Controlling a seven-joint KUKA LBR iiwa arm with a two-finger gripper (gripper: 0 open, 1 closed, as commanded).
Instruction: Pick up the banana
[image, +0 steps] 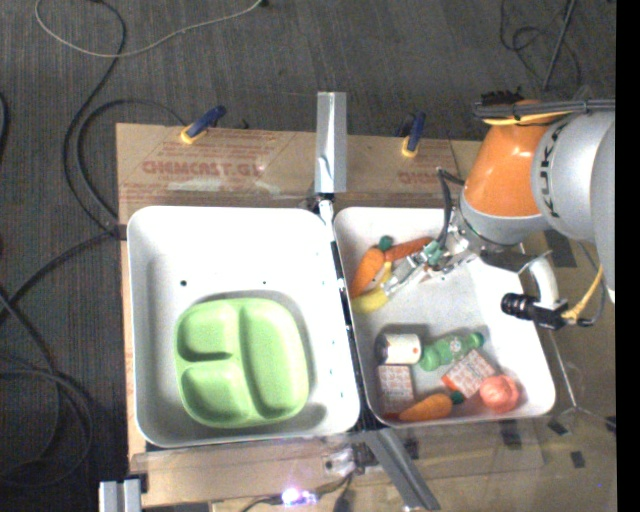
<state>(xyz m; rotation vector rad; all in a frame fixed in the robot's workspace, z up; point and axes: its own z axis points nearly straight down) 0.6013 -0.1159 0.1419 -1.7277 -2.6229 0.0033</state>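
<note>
Two white bins (150, 300); right holds one banana (372, 299), three carrots (366, 268). Claw (408, 272) beside banana, grip unclear.

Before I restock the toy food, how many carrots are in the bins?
3, all in the right bin: two carrots near its top left by the gripper, one along the bottom edge. Others may be hidden under the arm.

Lime-green divided tray (243, 358) glows in the white left bin (150, 240). Right bin (520, 330): yellow banana (374, 298), orange carrots (368, 265), a green bottle (450, 350), a red-pink ball (500, 392). Grey arm (590, 170), orange band (505, 175).
</note>
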